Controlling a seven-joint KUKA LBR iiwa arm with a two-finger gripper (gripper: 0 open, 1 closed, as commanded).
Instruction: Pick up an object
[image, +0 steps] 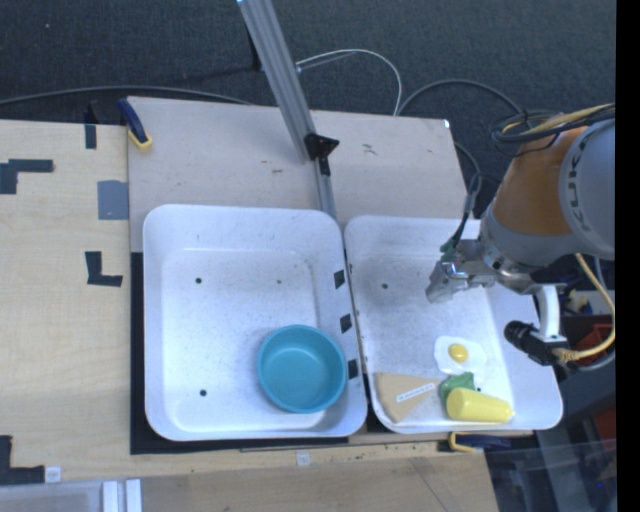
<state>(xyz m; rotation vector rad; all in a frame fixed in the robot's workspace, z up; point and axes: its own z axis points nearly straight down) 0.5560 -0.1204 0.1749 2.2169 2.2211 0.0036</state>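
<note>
Though near hand (447, 283), egg (458, 353) apart

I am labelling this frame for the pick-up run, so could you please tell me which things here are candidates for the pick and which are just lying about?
Job in hand:
- blue bowl, left bin
- fried egg toy, right bin
- cheese wedge
- yellow corn toy
- gripper, above the right bin

Lying about:
- blue-and-yellow clamp
- slanted metal pole
- cables
</note>
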